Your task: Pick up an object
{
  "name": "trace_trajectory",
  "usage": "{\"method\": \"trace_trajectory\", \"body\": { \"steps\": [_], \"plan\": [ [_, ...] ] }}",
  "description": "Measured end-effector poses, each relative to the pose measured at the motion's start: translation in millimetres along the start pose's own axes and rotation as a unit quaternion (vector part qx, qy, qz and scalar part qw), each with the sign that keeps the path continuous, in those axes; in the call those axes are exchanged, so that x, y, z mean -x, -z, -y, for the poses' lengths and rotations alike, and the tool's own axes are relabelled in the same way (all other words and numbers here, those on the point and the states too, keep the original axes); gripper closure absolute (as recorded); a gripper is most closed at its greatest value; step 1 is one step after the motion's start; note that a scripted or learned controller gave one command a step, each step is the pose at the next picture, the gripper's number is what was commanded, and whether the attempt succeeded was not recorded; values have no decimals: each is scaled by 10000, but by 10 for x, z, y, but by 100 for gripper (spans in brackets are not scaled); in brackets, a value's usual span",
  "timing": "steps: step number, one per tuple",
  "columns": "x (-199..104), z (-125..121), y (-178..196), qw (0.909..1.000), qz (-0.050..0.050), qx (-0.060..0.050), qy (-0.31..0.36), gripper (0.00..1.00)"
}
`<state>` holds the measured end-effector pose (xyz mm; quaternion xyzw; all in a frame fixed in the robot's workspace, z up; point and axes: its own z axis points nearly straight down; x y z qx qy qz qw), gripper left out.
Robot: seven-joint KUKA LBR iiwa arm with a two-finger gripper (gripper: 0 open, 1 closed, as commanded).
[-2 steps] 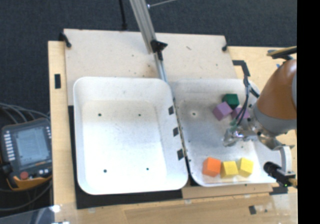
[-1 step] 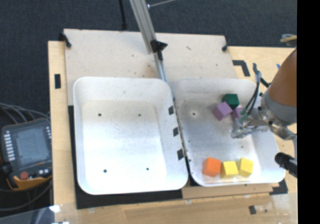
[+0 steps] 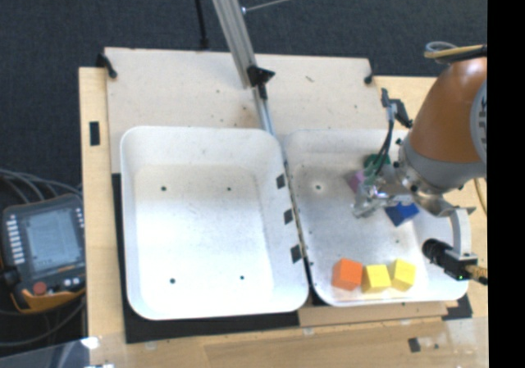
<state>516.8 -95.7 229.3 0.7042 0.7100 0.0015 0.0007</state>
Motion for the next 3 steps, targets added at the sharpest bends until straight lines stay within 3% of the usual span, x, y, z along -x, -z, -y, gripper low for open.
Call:
{"method": "trace_trajectory", "body": {
  "steps": [1, 3],
  "plan": [
    [-507, -99, -27, 10000, 1, -6, -3, 100],
    [-1545, -531, 2, 10000, 2, -7, -4, 100]
  ]
}}
